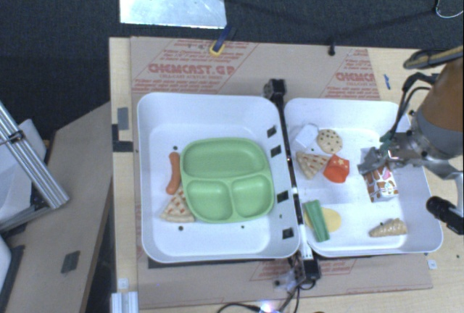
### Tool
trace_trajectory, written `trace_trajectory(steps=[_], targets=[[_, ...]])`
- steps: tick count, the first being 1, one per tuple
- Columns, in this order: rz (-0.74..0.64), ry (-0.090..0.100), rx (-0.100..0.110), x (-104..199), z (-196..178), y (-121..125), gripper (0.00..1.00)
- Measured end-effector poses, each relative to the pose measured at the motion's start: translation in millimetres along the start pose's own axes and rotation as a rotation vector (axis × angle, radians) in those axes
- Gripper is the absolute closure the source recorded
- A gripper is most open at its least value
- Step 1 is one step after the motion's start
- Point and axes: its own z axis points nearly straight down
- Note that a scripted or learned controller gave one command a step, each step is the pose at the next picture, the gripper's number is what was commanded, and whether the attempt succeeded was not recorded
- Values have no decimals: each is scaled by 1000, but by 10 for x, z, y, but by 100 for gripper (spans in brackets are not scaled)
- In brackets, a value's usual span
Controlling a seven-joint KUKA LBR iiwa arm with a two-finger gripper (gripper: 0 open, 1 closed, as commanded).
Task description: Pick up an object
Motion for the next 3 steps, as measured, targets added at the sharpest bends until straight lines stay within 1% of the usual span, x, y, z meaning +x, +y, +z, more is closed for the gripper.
trace_trajectory(steps=[1,2,3], targets=[[-1,1,3,-4,-146,13,100],[-6,4,6,492,-42,178,100],[-7,4,4,868,-141,337,100]])
